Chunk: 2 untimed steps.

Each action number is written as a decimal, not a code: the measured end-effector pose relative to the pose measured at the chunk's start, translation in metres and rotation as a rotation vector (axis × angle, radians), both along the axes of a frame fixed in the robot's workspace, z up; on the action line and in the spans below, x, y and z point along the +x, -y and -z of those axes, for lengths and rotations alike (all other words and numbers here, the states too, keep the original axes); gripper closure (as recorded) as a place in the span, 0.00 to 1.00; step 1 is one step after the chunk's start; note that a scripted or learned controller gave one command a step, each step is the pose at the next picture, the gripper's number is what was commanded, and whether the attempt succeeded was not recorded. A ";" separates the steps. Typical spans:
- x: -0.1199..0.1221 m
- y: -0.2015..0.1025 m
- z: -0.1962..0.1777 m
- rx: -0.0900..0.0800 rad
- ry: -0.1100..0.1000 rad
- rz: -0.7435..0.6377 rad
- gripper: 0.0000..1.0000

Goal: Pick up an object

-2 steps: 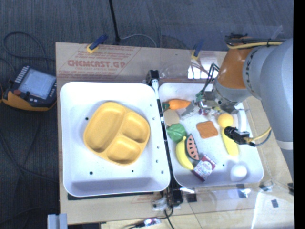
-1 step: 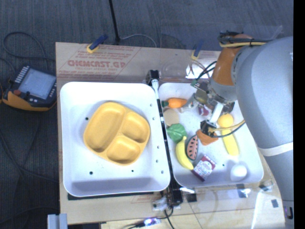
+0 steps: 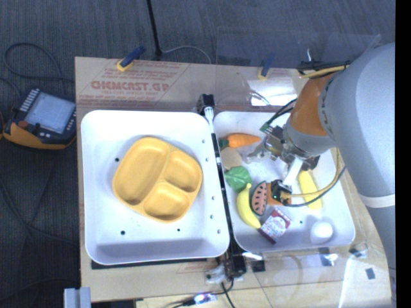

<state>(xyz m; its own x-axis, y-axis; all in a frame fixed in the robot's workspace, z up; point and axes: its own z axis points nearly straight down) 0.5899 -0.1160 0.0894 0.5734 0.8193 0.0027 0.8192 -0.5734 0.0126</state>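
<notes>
1. Where I reach in from the right, my end effector (image 3: 282, 156) hangs over the middle of the right bin (image 3: 340, 237). I cannot tell whether it is wide or narrow, and I see nothing held in it.
2. The things to pick from all lie in that bin. A carrot (image 3: 243, 140) is just beside my end effector toward the left bin. Nearer the front are a green leafy piece (image 3: 237, 177), a banana (image 3: 245, 209) and a watermelon slice (image 3: 259, 197) that touches the banana.
3. A red packet (image 3: 275, 226) lies at the front with a white ball (image 3: 321, 230) near it. Its print is too small to read.
4. A second yellow piece (image 3: 309, 186) lies under my wrist side, partly hidden by my arm.
5. The left bin (image 3: 96, 223) holds a yellow divided plate (image 3: 158, 178), well apart from me.
6. The brown sheet (image 3: 128, 85) on the desk reads "CHEMCAST GP" in red, and a blue clamp (image 3: 130, 57) sits at its edge.
7. A handheld controller (image 3: 40, 117) lies on the floor.
</notes>
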 end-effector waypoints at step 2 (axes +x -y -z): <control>0.001 -0.018 0.000 0.001 0.000 0.124 0.00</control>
<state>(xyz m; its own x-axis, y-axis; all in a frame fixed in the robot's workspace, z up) 0.5906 -0.0980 0.0893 0.6703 0.7421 0.0040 0.7420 -0.6703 0.0120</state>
